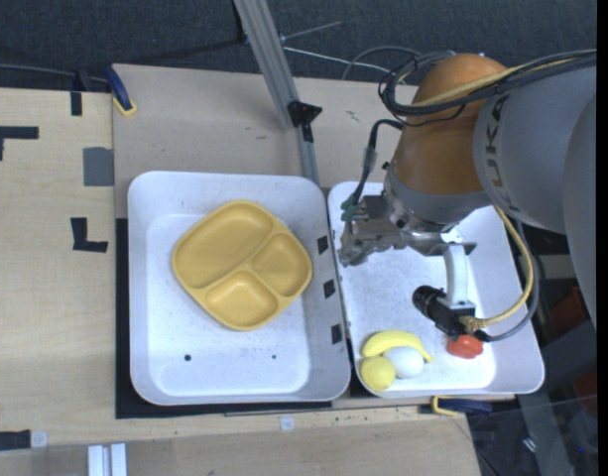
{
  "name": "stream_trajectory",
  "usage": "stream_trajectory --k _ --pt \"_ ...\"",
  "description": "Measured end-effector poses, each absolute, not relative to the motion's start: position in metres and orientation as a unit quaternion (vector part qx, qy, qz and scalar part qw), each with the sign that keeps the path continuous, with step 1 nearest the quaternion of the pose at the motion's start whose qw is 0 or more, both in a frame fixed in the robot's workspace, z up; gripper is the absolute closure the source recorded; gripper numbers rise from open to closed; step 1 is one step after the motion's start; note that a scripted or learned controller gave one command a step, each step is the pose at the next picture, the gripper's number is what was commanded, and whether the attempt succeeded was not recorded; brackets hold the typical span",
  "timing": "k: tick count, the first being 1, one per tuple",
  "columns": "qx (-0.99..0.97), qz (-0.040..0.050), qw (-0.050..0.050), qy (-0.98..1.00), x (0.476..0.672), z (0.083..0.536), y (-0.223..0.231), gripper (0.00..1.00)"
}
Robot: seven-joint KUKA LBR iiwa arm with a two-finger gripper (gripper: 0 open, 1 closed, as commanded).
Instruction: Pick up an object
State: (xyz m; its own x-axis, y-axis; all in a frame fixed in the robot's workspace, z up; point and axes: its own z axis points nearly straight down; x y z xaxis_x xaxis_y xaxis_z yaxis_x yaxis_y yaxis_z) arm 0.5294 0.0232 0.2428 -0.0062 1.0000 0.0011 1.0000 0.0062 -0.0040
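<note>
Banana (394,342) sits at the near edge of the right bin (512,365), next to a white egg (409,363) and a lemon (377,372). It's down-frame and slightly right of your end effector (358,241), curving left-right. Can't tell the end effector's state, the wrist hides it.

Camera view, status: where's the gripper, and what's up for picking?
Gripper low over right bin, far-left part, nothing seen in it. Banana, lemon, egg, tomato at near edge, untouched. Yellow plate in left bin.
</note>
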Motion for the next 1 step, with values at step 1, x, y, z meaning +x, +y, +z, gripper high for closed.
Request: stream_trajectory --k 1 --pt "-0.705 0.0016 0.002 -0.709 0.5266 0.2251 0.0762 1.00"
